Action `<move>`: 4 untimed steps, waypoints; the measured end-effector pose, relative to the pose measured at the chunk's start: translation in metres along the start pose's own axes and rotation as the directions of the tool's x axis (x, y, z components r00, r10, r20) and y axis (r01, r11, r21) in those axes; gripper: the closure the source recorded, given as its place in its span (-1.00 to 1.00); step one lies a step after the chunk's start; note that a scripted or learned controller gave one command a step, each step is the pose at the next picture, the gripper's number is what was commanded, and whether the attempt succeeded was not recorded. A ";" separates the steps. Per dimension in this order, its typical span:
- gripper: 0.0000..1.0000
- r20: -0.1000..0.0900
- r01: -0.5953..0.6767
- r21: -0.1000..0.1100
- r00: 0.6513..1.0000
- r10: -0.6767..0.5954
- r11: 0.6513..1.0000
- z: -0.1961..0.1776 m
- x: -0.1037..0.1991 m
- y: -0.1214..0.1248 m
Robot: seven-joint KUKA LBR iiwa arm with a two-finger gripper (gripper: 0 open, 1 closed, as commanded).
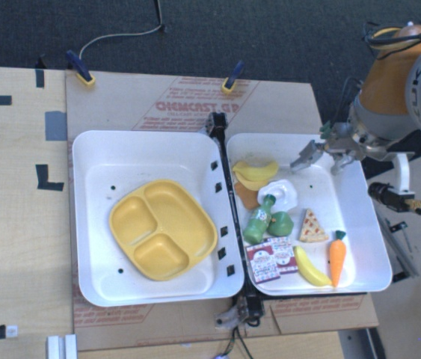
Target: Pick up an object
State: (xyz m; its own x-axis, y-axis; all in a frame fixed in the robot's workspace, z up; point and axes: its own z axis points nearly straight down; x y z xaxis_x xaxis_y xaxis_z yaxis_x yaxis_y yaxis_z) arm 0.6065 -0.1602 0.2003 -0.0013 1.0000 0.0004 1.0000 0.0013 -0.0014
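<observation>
Both bins are white: the left bin point(90, 200) holds a plain yellow tray point(163, 229). In the right bin point(363, 223), a yellow banana point(312, 267) lies beside an orange carrot point(336, 258) with a green top. The pizza slice point(313, 228) is tan with red dots. A red packet point(268, 261) carries white patterning. The bottle point(258, 221) is green with a white cap. The arm point(393, 88) at upper right is orange and grey. The cardboard point(188, 107) is brown with red lettering, held by blue-and-yellow clamps point(80, 67).
</observation>
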 end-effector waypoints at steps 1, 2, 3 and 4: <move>-1.00 0.002 0.001 -0.005 1.000 -0.001 1.000 0.113 0.004 0.044; -1.00 -0.002 0.001 0.005 1.000 -0.001 1.000 0.115 0.063 0.062; 1.00 -0.002 0.002 0.016 1.000 -0.002 1.000 0.107 0.062 0.059; -1.00 0.000 0.001 0.012 1.000 -0.001 1.000 0.107 0.062 0.060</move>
State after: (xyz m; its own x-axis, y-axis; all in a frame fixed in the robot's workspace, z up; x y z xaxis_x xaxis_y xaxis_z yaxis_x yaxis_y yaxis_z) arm 0.6662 -0.0979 0.0937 -0.0027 1.0000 0.0006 0.9999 0.0027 -0.0138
